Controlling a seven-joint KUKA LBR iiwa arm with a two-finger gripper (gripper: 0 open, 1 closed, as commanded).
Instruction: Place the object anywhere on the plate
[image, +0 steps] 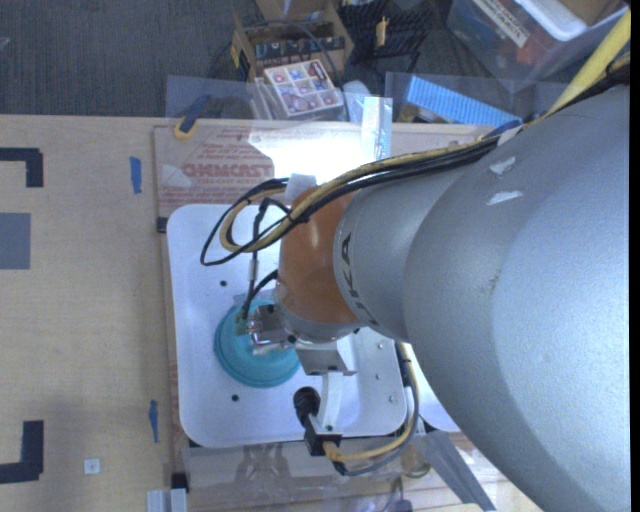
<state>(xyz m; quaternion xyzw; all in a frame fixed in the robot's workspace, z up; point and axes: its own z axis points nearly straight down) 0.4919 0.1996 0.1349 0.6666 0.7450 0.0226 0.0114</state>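
A teal round plate (245, 358) lies in the white bin (195, 300), near its lower middle. The grey arm with its orange band (310, 270) hangs over the bin and covers the plate's right part. The gripper (262, 328) sits right above the plate's upper right edge, seen from behind its metal body. Its tips are hidden by the wrist. The task's object is hidden or too covered for me to make out.
Black and yellow cables (240, 225) loop from the wrist over the bin's upper left. A cardboard sheet (215, 165) lies behind the bin. The wooden bench (80, 300) stretches to the left. Clutter and boxes (295, 70) stand beyond the bench.
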